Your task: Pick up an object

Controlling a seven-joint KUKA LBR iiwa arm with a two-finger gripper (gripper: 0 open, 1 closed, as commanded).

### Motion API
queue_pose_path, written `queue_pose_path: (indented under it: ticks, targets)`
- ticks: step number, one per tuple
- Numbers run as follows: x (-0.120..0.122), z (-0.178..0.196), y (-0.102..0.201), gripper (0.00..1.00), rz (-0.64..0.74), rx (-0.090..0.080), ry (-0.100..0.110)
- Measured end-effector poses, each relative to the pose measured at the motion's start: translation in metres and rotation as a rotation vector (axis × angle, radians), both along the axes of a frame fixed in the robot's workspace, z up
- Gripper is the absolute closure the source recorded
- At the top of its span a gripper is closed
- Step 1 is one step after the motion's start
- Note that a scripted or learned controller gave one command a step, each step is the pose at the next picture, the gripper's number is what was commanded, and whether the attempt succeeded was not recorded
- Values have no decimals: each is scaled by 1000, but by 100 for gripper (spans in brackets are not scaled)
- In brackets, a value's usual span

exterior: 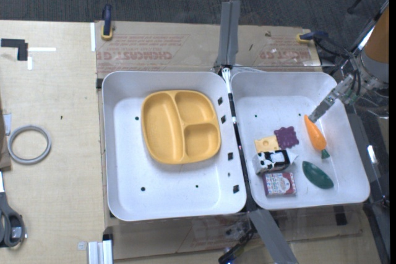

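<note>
Camera view, looking down at a slant: the pale wooden tabletop (55, 195) bears two shallow white bins side by side; the left white bin (124, 188) holds a yellow plastic three-compartment plate (180, 126) lying flat near its middle; the right white bin (352, 188) holds a cluster of small toys. Taking the orange plastic carrot (315, 135) as the landmark: the claw (314, 114) hangs just above the carrot's upper end, slanting down from the grey arm (371, 71) at the upper right; whether the claw is released or clenched cannot be told at this size, and nothing is visibly between its tips. Left of the carrot lies a purple flower-shaped piece (286, 135); further left and slightly lower, a yellow cheese-like wedge (266, 144); below that, a black-and-white toy (273, 160); below again, a dark red flat packet (279, 183). Below the carrot lies a dark green leaf-shaped toy (318, 175). Far left of the carrot, on the tabletop, rests a grey ring (27, 143).
</note>
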State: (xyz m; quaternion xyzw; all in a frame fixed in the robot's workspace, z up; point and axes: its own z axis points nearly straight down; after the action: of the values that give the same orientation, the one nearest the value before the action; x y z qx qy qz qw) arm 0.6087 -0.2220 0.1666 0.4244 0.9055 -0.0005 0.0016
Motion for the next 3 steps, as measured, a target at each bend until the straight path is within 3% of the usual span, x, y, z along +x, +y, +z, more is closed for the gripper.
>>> queue_pose_path:
  ticks: [1,2,3]
  targets:
    - [-22,79,0,0,-23,0,0]
    - [-45,-75,2,0,-257,3,3]
    - [-44,-65,2,100,-254,1,1]
